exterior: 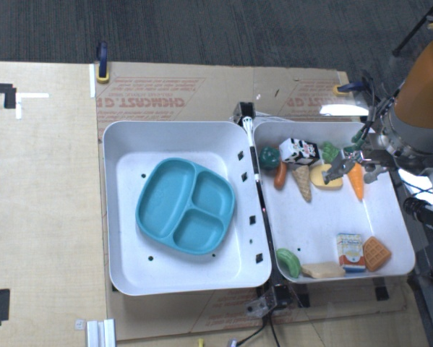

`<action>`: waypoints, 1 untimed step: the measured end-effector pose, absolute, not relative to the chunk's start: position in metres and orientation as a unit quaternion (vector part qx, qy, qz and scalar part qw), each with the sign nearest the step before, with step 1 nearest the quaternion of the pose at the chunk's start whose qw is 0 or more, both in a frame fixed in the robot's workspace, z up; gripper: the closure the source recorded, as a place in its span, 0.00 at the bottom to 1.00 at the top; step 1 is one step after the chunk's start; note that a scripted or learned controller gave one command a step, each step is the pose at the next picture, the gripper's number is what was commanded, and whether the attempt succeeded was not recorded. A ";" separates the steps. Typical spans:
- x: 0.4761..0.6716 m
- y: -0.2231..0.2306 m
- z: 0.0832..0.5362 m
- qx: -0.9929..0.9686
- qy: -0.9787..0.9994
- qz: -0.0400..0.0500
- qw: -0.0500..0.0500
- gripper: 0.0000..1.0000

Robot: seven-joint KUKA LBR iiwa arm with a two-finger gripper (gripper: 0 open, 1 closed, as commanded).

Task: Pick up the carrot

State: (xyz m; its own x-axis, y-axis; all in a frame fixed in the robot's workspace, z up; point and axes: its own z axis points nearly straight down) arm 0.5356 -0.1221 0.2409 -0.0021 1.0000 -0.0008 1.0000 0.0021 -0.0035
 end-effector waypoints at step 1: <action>0.579 -0.147 0.092 -0.699 -0.716 0.001 0.000 0.00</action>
